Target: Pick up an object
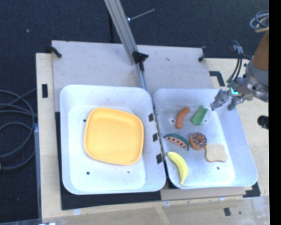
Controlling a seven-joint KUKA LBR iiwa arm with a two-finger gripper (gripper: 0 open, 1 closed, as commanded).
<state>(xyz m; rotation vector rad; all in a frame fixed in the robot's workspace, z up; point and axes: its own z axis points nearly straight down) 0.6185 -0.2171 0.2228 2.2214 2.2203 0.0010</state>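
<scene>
Toy foods — sausage point(181, 117), green block point(199, 115), donut point(197, 140), bread point(216, 152), banana point(179, 167) — cluster mid right bin point(241, 139); bare floor along its far and right edges. Gripper point(226, 101) at far-right rim, fingers spread, grasping nothing.

Bins point(75, 172): looking like smooth white plastic, faintly glossy
Yellow plate point(114, 136): showing smooth matt plastic
Table point(98, 64): appearing as pale, matt board
Pole point(122, 25): looking like ribbed metal
</scene>
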